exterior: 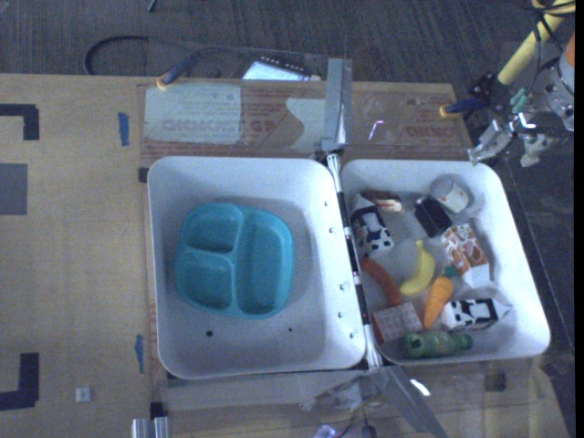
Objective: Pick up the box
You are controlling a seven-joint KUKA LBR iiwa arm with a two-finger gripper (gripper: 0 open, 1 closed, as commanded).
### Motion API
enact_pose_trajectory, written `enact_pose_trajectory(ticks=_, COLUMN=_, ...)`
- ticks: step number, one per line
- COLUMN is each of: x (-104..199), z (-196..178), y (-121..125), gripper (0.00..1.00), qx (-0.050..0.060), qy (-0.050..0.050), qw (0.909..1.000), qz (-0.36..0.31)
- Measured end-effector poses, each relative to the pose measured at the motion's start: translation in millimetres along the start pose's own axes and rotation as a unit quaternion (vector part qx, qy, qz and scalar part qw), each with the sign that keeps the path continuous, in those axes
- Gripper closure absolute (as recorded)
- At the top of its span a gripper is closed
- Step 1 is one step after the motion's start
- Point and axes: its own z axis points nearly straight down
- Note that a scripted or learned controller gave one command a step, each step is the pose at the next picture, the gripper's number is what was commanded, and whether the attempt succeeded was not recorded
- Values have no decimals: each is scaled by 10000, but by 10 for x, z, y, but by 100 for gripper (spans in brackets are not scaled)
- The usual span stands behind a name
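The gripper [507,140], fingers spread and holding nothing, hangs past the right bin's [520,245] far corner; inside, one box [397,321], its print unreadable, lies beside two carrots [436,301].

Both white bins [164,272] look like smooth, slightly glossy plastic. The teal divided tray [234,259] at nine o'clock seems matt plastic. The bench [73,263] looks like raw, matt wood.

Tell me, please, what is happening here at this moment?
A robot arm with its end effector sits above the far right corner of the right bin; nothing shows between its fingers. That bin holds toy food: a banana, a carrot, a green bottle and a small box, not yet picked up. The left bin holds a blue divided plate.
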Motion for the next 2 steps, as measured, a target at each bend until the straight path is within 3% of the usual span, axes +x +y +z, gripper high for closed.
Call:
enact_pose_trajectory(ticks=1, x=-59, z=1452, y=-208, gripper=0, qx=-122, qy=-7, qw=9957, qz=-921)
enact_pose_trajectory(ticks=2, x=749, z=1543, y=-350, gripper=0, qx=-174, qy=-28, qw=9982, qz=575)
